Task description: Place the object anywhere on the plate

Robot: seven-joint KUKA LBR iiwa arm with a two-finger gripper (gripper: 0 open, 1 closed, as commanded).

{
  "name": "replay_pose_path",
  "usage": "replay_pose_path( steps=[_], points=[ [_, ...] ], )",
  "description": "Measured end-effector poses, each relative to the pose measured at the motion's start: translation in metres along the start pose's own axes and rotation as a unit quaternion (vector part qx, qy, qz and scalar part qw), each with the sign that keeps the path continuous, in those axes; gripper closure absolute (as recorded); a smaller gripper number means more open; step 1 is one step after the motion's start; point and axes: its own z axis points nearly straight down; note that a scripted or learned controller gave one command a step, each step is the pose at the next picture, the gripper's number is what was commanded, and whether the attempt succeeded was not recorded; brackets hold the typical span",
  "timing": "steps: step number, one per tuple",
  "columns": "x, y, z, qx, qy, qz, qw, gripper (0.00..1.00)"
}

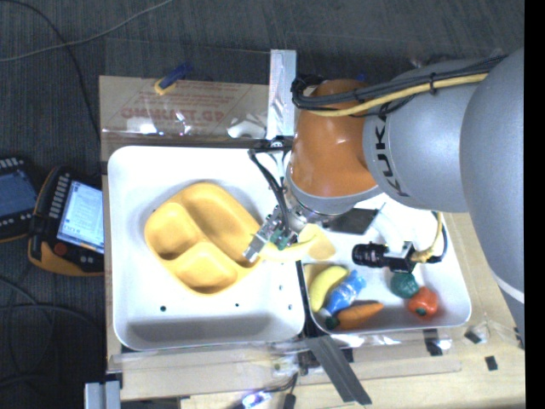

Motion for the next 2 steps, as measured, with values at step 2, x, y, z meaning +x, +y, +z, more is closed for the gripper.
replay_pose_path(
  steps=[2],
  points=[
    [-0.033,0.004,0.006,-0.001,-0.004,-0.244,0.9697,1.00]
  ],
)
